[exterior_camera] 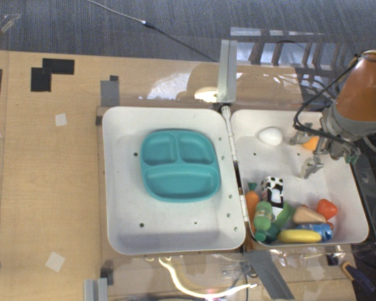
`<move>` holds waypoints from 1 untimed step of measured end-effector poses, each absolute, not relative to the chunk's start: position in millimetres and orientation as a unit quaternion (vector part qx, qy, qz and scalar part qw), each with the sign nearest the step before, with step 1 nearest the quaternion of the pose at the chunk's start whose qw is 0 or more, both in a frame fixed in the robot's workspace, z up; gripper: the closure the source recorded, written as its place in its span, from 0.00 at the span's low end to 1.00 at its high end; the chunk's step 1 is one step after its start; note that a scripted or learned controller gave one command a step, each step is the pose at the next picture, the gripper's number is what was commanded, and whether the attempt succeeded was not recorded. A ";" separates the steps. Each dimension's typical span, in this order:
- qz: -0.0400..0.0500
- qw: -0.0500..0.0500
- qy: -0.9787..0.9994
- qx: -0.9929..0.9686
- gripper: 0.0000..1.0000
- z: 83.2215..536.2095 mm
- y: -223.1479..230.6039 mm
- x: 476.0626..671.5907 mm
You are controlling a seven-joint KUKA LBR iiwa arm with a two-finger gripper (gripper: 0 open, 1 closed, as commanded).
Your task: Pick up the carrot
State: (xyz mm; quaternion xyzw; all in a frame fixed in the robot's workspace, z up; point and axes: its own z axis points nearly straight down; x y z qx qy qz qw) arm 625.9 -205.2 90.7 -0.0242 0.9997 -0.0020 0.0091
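A wooden bench (44, 187) seen from above at a slant, bearing two shallow white bins side by side. The left bin (122, 218) holds a teal plate (180, 165) with three compartments, lying flat near the bin's middle. The right bin (348, 199) holds a scatter of toy foods, most of them heaped along its near edge.

The grey arm (363, 96), with its orange band, reaches in from the right and hangs over the far right part of the right bin. Its gripper (314, 163) points down towards bare bin floor — the fingers look slightly parted with nothing between them. A small orange piece (311, 144) shows just beside the gripper's body.

The carrot (252, 203) lies in the near left corner of the right bin, close against the wall shared with the left bin, well apart from the gripper. Beside it are a green bottle (263, 217), a black-and-white toy (274, 189), a yellow banana (299, 236) and a red piece (326, 208). A white egg (270, 135) sits alone near the far wall.
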 end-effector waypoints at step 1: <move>0.001 -0.008 0.992 0.122 0.00 87.9 -205.4 666.9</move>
